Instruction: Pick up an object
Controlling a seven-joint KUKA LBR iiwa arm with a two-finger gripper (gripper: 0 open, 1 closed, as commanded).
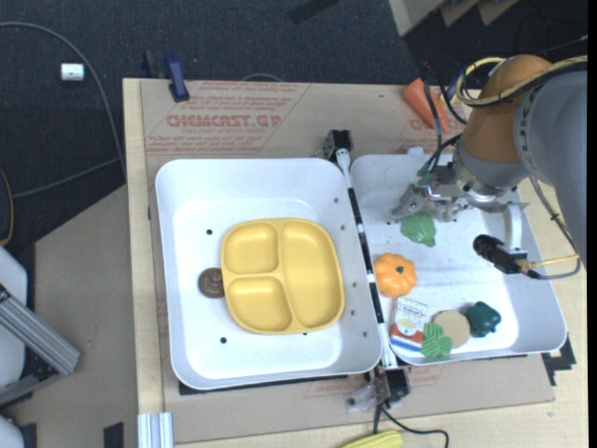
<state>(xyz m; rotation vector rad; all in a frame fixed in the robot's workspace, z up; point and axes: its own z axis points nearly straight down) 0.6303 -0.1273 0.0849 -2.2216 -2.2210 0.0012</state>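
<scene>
gripper (422, 205) hangs low in the right bin (536, 297), right over a green toy (419, 230); whether it grips the toy, i cannot tell. nearest the camera, at the bin's 7 o'clock corner, lie a small carton (408, 317), a leafy green piece (435, 342), a tan disc (452, 325) and a dark green piece (483, 317). an orange pumpkin (395, 273) sits at 9 o'clock. the left bin (187, 278) holds a yellow divided plate (280, 274) with a brown disc (211, 282) touching its 9 o'clock edge.
</scene>
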